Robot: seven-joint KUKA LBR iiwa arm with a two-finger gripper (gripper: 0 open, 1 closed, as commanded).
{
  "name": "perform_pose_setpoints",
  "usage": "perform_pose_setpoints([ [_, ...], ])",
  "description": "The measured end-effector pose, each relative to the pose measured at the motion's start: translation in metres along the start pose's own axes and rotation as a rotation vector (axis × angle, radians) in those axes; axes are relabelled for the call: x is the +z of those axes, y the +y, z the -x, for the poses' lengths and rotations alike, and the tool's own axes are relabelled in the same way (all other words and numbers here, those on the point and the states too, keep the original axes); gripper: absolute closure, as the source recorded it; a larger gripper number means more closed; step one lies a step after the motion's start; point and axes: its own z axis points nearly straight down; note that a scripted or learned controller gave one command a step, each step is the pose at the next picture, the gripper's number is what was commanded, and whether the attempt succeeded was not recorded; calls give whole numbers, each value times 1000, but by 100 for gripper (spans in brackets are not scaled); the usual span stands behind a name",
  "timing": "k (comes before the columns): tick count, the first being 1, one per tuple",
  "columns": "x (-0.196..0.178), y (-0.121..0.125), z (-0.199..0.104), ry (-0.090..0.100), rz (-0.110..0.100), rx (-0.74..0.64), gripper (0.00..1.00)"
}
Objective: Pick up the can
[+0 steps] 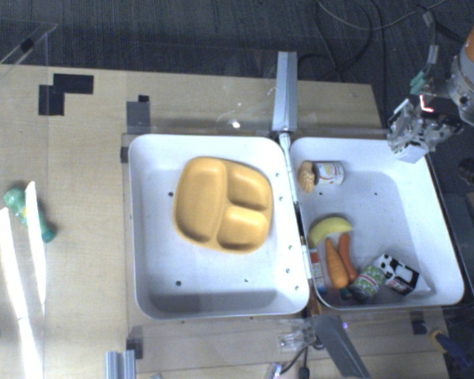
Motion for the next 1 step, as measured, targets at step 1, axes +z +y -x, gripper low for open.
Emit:
perform_pose_setpoints([
  [1,99,-5,-49,0,-5,155,100],
])
